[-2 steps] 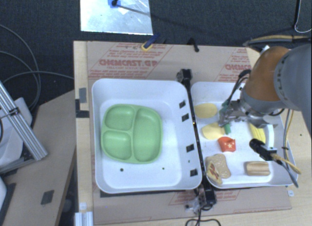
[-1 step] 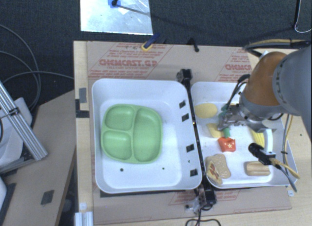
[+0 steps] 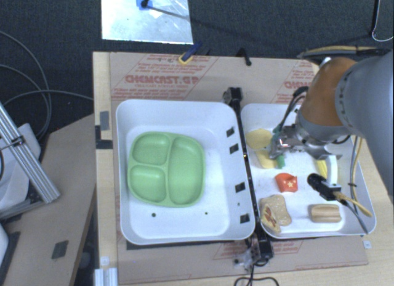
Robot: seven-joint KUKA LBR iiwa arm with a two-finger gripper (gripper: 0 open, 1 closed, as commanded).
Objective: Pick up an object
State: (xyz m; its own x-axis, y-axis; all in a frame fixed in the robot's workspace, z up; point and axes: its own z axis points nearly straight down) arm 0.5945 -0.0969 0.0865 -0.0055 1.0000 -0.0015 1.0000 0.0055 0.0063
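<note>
My gripper (image 3: 278,147) reaches down into the right bin (image 3: 354,226), at its upper left part. It hangs right over a pale yellow object (image 3: 261,139) that lies against the bin's left wall. A small red object (image 3: 286,182) sits just below the gripper. A tan, speckled bread-like piece (image 3: 275,211) lies at the front left of that bin. A light brown roll (image 3: 324,213) lies at its front right. Nothing is visibly held.
The left bin (image 3: 141,223) holds a green divided plate (image 3: 166,169). A black divider with clips (image 3: 241,155) runs between the two bins. The grey arm with its orange band (image 3: 323,93) covers the right bin's back right corner.
</note>
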